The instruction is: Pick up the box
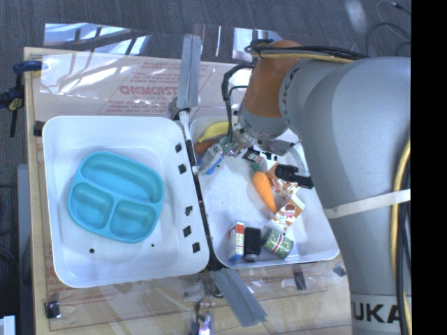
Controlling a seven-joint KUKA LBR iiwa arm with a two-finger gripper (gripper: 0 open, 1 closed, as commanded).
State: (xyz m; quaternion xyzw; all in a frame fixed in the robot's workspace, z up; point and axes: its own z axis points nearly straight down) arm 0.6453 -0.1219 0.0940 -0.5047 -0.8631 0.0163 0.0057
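- The box (286,210), a small carton printed in white, red and orange, lies tilted in the right bin (316,246), at about 3 o'clock from that bin's centre, just beside the carrot (265,191) on its 9 o'clock side.
- Its print is too small to read, and its upper end runs under dark gripper parts, so its full outline is hard to make out.
- At 6 o'clock from the box a green-labelled can (278,243) lies on its side, next to a black cylinder (251,243) and a small red-and-white carton (237,239).
- The gripper (234,144) sits low at the bin's 11 o'clock corner, well apart from the box; whether it is spread or closed, and whether it has anything, I cannot tell.
- Close by it, a yellow banana (215,130) and a clear blue-tinted bottle (209,160) are partly hidden by the wrist.
- The arm (349,152) covers the right bin's 3 o'clock rim and is cut off at the frame's edge.
- The left bin (63,264) holds a blue divided plate (115,196).
- Both bins rest on a bench (105,93) covered with glossy plastic sheeting over red lettering; dark grey carpet (105,5) lies beyond at 12 o'clock.
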